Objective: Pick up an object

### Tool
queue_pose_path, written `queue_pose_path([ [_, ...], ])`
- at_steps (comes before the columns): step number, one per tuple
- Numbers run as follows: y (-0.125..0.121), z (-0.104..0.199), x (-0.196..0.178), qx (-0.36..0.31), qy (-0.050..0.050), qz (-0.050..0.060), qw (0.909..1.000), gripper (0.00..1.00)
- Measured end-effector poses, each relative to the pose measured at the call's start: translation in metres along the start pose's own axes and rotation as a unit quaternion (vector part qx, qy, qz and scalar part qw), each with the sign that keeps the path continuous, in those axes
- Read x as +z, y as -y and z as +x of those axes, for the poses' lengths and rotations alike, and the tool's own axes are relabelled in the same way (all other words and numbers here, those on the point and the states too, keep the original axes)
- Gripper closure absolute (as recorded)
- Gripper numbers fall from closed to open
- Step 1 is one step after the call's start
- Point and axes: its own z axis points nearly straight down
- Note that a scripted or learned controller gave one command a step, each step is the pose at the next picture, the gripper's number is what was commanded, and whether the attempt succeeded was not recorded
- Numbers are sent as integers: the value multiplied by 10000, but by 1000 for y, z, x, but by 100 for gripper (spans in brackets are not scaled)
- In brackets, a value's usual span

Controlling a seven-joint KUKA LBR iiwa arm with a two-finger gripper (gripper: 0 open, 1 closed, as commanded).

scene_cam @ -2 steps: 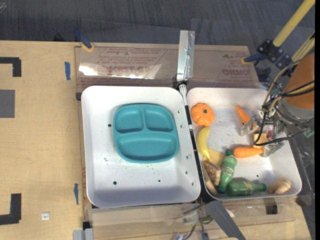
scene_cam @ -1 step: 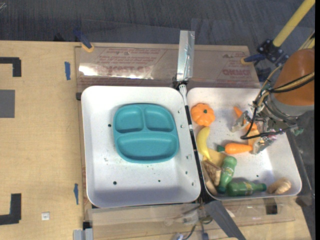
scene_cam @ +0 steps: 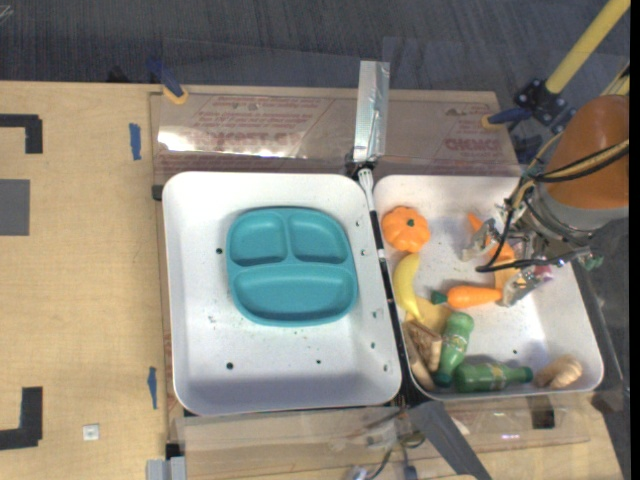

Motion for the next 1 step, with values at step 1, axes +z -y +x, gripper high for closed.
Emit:
queue_pose_path([
  [1,-18,1,0,803,-8,0,9968,0],
])
